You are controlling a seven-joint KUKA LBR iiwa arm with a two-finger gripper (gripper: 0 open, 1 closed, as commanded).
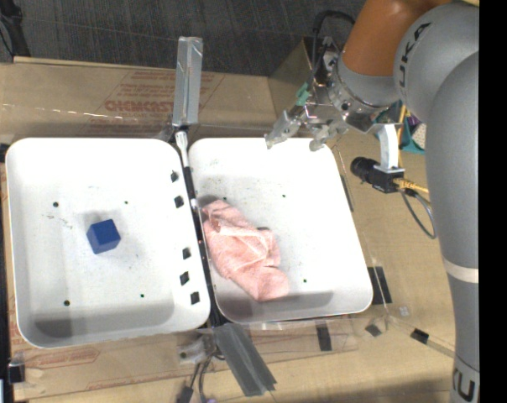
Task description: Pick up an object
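Observation:
A crumpled pink cloth (241, 249) lies in the right bin (321, 217), against its left wall and toward the front. A small blue cube (103, 235) rests in the left bin (44, 183), left of its middle. My gripper (299, 135) hangs over the back rim of the right bin, well behind the cloth. Its two fingers are spread apart with nothing between them.
A grey metal bar (186, 86) stands upright behind the seam between the bins. Black clips (186, 225) run along the shared wall. A black cable and connector (378, 175) hang right of the right bin. Cardboard lies under both bins.

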